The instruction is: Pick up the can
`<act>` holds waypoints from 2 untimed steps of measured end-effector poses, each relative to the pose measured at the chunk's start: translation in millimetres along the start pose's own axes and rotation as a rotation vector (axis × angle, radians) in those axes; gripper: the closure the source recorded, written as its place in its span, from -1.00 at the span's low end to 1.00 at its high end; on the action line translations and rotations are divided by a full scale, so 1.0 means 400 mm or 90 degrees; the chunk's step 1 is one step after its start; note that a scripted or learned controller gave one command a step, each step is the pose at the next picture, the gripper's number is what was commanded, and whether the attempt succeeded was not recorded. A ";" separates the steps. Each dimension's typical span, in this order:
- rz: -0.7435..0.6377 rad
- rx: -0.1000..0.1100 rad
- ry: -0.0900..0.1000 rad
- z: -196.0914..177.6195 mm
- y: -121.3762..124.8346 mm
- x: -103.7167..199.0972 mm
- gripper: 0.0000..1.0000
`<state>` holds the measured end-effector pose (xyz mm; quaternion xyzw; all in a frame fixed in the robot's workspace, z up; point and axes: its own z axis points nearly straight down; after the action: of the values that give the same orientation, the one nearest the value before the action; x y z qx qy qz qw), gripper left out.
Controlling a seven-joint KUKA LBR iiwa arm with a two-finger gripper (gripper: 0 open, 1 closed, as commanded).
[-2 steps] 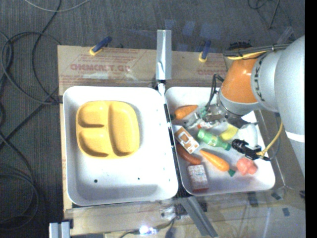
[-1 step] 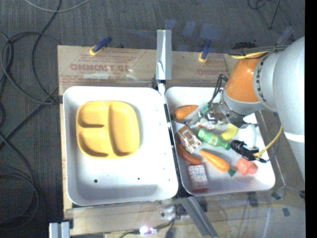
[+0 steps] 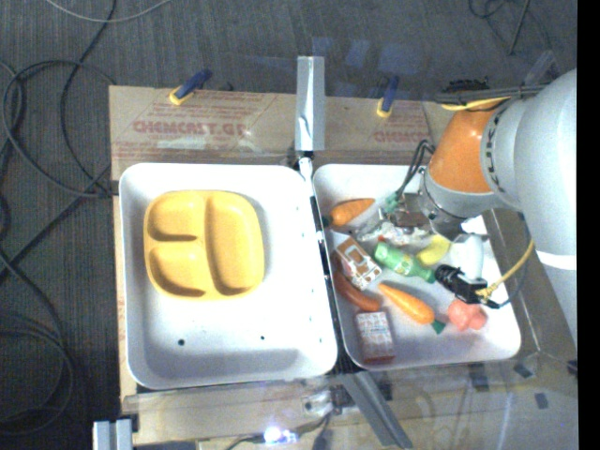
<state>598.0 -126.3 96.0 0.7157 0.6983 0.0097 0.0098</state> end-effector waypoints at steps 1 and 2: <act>0.001 -0.004 -0.003 -0.030 0.007 -0.007 1.00; 0.000 -0.003 -0.003 -0.029 0.007 -0.006 -1.00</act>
<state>600.3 -128.8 107.6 0.7160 0.6979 0.0098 0.0132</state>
